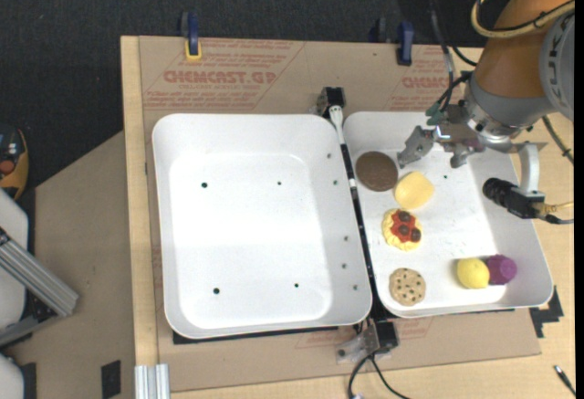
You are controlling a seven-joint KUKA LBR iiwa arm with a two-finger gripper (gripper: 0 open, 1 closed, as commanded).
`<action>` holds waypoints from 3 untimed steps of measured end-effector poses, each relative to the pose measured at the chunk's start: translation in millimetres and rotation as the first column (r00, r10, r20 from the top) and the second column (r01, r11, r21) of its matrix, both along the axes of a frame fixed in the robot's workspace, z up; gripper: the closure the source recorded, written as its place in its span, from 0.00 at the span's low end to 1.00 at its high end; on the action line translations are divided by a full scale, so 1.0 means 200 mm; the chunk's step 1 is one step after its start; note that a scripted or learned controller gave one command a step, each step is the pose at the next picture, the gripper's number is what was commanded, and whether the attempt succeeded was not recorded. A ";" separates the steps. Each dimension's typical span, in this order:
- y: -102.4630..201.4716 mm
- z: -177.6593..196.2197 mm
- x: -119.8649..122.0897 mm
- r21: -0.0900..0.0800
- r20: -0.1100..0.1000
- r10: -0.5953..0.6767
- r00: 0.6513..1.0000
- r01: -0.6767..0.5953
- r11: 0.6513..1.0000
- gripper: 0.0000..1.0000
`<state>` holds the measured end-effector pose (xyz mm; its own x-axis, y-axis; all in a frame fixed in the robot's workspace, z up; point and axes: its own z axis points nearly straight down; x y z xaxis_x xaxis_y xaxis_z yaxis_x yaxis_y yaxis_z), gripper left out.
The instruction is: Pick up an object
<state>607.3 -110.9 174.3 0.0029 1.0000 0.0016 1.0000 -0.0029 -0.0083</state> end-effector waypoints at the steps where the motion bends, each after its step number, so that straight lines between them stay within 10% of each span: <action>1: -0.21 -0.47 -0.19 0.000 0.000 -0.002 1.000 0.002 1.000 0.00; 2: 0.09 -0.45 -0.36 0.002 0.002 0.006 1.000 -0.006 1.000 0.00; 3: -0.10 0.13 0.06 -0.008 0.026 0.005 1.000 -0.004 1.000 0.00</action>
